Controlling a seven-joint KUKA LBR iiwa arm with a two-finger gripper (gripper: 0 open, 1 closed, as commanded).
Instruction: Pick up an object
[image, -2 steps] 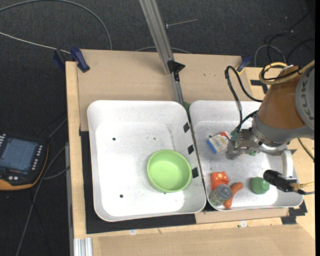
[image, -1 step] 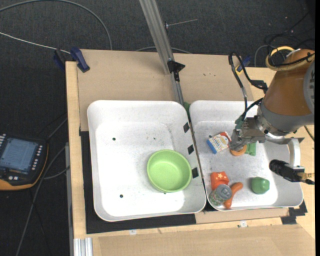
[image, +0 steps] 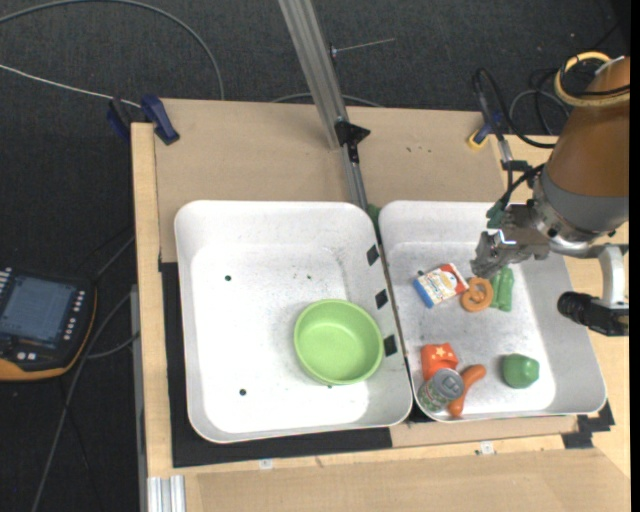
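In the right bin lie several small items: a white, blue and red carton, an orange ring-shaped piece, a green bottle-like piece, a red-orange block, a metal can, a carrot-like piece and a green pepper-like toy. My gripper hangs low over the bin, just above the orange ring and the green bottle. From this angle the dark fingers blend with the wrist.
The left bin holds a green bowl near its right wall. A metal pole slants down to the seam between the bins. Blue clamps sit at the bench's back corners. A teach pendant lies at far left.
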